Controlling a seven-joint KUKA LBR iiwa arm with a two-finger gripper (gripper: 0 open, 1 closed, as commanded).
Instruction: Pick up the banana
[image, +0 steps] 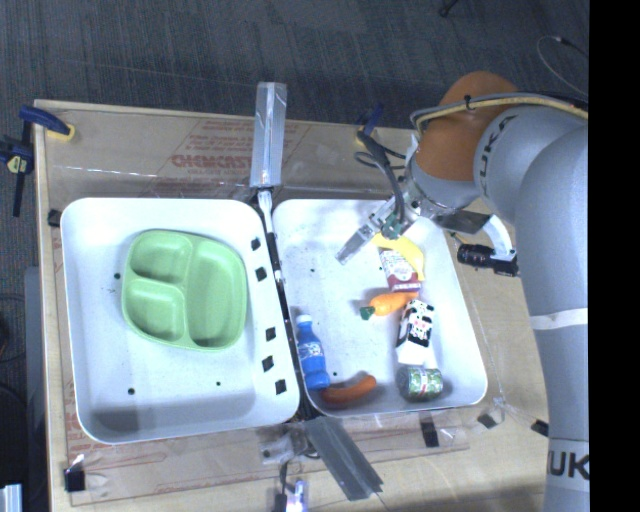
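Note:
The banana shows as a yellow shape in the upper part of the right bin, largely covered by a red-and-white packet. Its upper yellow end lies right at my gripper. The gripper hangs low over the bin's upper middle, at the end of the grey arm with the orange band. The view does not show whether anything is held.
Below the banana lie a carrot, a black-and-white carton, a green can, a brown sausage and a blue bottle. The left bin holds a green divided plate.

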